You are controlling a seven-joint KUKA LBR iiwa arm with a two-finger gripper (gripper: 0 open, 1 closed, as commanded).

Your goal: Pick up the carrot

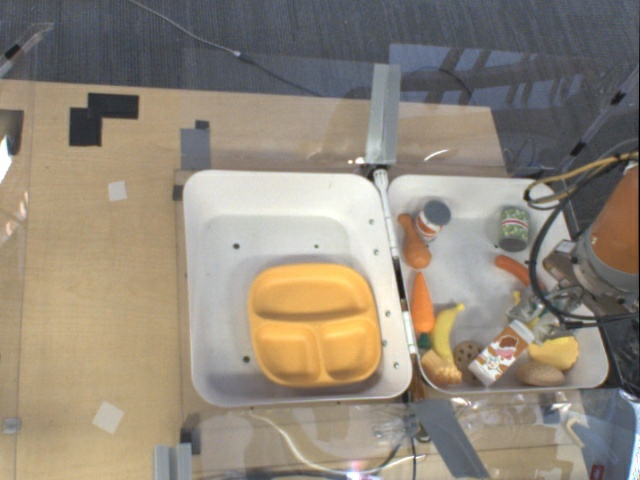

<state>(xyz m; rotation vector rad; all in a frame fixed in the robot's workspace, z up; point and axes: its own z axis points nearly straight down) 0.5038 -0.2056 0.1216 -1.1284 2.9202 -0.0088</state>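
Wooden bench (90, 298) bears two white bins (215, 228).

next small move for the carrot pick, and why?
Probably shift the gripper left across the right bin until it stands over the carrot. The carrot lies by the bin's left wall beside the banana, while the gripper sits near the right side by the carton.

Robotics lab: a plywood desk (90, 298) is carrying two white bins (215, 208), cables (200, 38) are trailing over grey carpet (300, 18), and toy food is standing in for groceries.
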